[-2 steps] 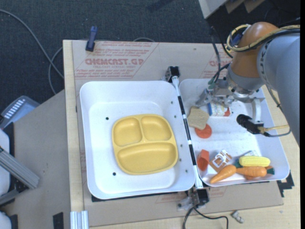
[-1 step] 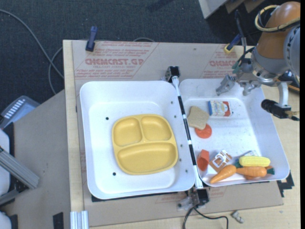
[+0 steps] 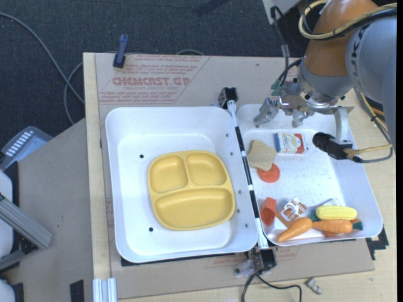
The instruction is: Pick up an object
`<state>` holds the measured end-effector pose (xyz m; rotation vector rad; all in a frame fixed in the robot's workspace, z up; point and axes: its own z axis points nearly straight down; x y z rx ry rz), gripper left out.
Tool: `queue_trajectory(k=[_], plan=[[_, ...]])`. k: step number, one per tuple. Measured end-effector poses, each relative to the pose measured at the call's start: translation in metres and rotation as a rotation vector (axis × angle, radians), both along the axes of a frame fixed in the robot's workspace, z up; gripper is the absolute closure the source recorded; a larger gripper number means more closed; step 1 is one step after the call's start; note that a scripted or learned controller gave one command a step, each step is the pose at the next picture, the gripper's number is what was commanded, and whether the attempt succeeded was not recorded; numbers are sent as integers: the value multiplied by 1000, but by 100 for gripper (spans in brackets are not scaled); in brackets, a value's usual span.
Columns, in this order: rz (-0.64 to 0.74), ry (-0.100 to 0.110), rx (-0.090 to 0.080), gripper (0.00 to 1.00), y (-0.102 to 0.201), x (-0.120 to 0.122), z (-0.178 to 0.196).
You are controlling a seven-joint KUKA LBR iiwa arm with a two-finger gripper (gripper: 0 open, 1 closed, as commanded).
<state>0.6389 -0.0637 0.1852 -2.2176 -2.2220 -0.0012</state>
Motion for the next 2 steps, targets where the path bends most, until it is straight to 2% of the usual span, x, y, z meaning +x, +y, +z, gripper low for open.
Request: queue_trajectory(k=[1, 2], plan=[[-3, 1, -2, 0, 6, -68, -1], [-3, 2, -2, 0, -37, -72, -101]])
